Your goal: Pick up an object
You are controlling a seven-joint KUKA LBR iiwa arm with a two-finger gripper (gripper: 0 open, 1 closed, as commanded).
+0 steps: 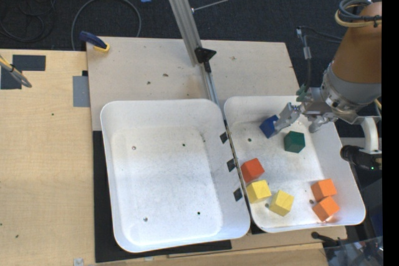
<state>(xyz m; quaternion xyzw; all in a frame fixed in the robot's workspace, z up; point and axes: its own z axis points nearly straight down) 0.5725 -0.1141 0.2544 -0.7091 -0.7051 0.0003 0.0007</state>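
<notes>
Here, pincer (288, 117) beside blue block (269, 127)

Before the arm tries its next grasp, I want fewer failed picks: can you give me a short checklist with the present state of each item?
1. Blocks lie in the right bin: ok.
2. Gripper is over that bin, beside the blue block: ok.
3. A block sits between its fingers: not ok, none seen.
4. Green block stands apart from the blue block: ok.
5. Orange blocks have grasping room: not ok, the pair touches.
</notes>
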